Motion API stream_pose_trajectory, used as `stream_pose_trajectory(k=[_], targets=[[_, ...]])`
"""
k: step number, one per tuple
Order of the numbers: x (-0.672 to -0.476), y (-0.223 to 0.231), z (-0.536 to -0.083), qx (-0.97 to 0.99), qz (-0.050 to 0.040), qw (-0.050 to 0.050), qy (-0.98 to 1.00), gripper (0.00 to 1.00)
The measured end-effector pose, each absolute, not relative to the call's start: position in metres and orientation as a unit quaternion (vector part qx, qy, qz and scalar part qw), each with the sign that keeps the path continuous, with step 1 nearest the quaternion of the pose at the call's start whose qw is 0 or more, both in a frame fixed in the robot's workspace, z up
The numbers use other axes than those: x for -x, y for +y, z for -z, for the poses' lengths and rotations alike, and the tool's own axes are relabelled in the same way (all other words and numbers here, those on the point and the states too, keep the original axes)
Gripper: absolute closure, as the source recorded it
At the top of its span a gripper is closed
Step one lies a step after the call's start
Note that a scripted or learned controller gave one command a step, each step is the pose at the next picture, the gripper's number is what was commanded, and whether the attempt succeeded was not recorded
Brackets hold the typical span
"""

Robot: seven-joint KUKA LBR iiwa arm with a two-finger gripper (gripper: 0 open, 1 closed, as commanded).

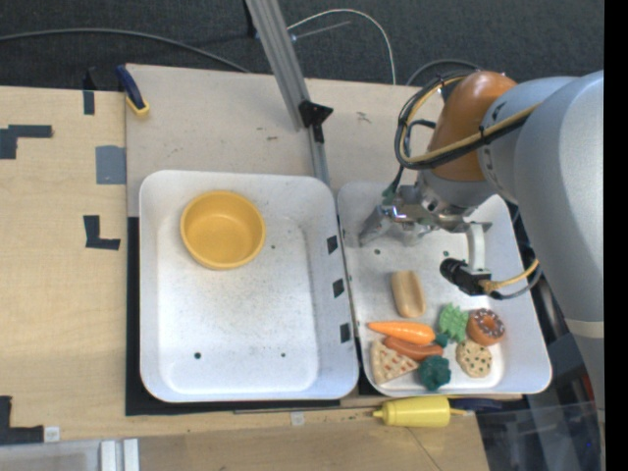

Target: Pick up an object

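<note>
Gripper point(392, 226) hovers over right bin point(525, 366), seemingly holding nothing.

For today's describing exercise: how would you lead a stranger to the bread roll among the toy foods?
Find the right-hand white bin, under the grey robot arm. Toy foods crowd its near end; the bread roll lies just beyond them, above the carrot. It is the only plain tan, oblong piece, standing slightly apart from the colourful heap.
</note>
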State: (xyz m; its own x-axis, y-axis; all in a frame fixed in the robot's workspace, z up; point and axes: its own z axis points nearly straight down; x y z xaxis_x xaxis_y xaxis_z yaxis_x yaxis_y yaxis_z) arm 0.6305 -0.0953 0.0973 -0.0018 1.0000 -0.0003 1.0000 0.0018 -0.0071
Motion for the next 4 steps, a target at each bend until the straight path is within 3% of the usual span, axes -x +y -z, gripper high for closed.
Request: stream_pose_trajectory(k=[1,3,4], targets=[[-0.632,-0.095,-0.111,0.706,-0.001,0.001,-0.708,1.0],[-0.629,-0.105,-0.215,0.707,0.0013,-0.002,-0.707,1.0],[-0.63,-0.105,-0.246,0.707,0.0008,-0.001,-0.708,1.0]])
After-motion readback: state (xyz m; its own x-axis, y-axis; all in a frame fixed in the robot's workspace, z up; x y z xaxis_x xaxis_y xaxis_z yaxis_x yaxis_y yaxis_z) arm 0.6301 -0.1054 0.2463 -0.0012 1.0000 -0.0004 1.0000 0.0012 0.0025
